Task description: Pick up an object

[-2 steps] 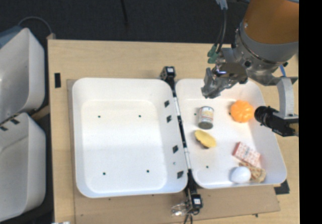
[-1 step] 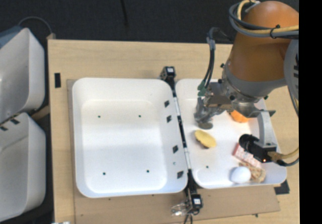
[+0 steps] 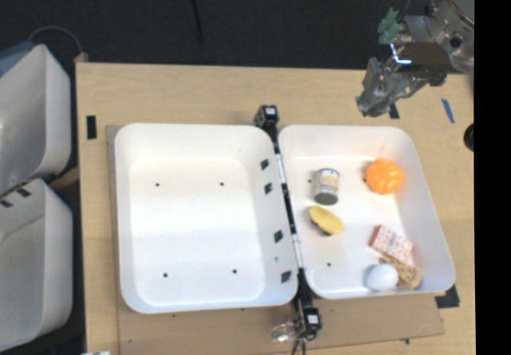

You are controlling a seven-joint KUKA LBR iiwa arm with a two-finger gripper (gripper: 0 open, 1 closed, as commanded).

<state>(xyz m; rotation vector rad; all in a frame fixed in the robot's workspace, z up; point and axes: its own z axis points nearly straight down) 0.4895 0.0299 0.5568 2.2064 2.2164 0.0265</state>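
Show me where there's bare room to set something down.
The left bin floor is bare wall to wall. In the right bin, a strip is free between the can and the far wall; its near right corner is crowded by the white ball and packet.

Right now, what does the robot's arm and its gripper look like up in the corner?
The grey metal arm carries an orange band near the top edge. Dark cables curve down beside it. Its two-finger gripper is dull grey and blocky, with a small green part and a bluish-white glint just above it.
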